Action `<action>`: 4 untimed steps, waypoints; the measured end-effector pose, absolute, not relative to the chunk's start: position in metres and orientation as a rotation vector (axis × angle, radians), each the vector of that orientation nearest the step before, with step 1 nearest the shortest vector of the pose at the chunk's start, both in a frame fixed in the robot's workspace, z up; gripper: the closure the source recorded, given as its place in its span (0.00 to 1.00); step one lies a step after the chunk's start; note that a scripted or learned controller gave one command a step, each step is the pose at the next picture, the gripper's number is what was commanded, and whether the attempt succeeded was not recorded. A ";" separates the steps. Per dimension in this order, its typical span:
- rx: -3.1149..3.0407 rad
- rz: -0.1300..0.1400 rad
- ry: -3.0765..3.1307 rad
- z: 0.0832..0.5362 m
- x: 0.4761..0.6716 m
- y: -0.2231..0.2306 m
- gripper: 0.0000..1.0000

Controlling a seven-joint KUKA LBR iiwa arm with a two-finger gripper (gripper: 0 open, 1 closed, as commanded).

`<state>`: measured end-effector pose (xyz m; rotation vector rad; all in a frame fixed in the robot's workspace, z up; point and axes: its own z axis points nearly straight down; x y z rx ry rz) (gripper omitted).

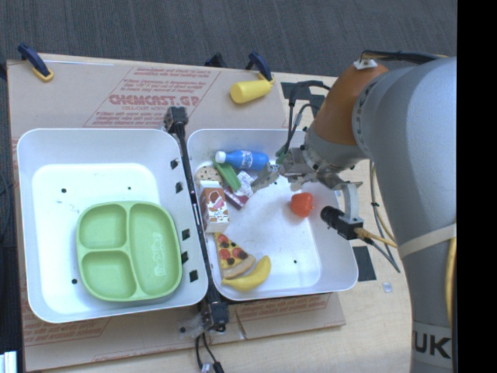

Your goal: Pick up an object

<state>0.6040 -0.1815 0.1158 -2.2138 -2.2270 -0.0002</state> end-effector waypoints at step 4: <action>-2.208 0.003 -2.229 0.102 0.569 -0.203 1.00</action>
